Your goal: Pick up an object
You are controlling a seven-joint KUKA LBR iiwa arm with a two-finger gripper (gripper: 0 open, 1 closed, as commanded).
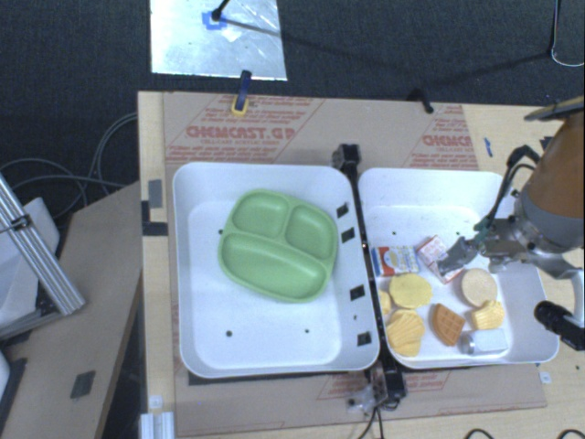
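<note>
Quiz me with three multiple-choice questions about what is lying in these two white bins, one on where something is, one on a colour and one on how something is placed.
1. Where does the divided plate lie?
A. in the left bin
B. in the right bin
C. on the floor

2. What colour is that plate?
A. red
B. green
C. black

3. How does the plate lie?
A. upside down
B. standing on its edge
C. flat, hollows facing up

Answers:
1 A: the plate rests inside the left bin, while the food pieces sit in the right bin.
2 B: its whole surface is pale green.
3 C: its three hollows are open to the camera.

The gripper is over the right bin, near the small packets.
</note>
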